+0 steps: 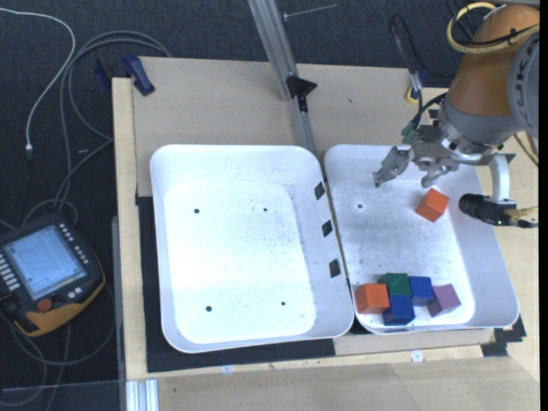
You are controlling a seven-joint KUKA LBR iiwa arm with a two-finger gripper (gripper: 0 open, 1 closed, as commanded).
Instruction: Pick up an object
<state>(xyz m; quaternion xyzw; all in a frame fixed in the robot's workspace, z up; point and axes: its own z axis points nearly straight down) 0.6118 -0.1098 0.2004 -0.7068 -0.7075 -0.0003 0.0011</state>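
Jaws (409,171) spread and holding nothing, poised over right bin (377,221) near lone orange block (433,205); best centred squarely above block before lowering and closing.

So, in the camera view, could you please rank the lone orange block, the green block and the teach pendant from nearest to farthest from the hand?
1. Lone orange block, just beside the hand.
2. Green block, in the right bin's front cluster.
3. Teach pendant, far left.
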